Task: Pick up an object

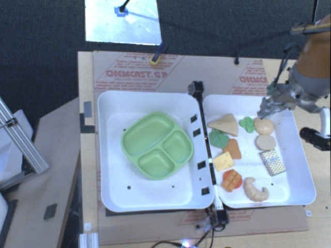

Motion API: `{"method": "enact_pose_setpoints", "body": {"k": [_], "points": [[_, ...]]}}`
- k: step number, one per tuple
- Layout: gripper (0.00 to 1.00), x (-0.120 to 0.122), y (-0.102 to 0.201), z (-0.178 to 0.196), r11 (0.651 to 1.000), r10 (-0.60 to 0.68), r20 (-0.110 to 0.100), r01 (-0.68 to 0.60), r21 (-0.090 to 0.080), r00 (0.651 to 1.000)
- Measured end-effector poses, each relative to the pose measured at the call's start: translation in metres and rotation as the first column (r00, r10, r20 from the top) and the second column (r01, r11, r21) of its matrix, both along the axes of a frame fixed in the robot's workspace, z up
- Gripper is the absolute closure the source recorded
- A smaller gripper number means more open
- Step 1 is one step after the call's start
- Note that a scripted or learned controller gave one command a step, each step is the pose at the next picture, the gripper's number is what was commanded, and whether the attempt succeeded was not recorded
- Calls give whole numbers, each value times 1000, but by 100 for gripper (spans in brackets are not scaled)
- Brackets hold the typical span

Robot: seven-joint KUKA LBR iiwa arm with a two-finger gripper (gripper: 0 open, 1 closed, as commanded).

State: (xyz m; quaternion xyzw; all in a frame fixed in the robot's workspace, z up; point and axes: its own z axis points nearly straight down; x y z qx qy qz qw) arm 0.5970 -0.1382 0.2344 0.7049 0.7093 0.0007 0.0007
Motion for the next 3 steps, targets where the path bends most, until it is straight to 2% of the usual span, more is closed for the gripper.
{"method": "enact_pose_setpoints", "body": {"k": [1, 2, 3], "points": [[100, 2, 42, 0, 1000, 2, -1, -2, 0, 1000], [100, 0, 97, 8, 1000, 3, 0, -3, 1, 1000], [100, -1, 149, -10, 1000, 0, -1, 0, 0, 1000]]}}
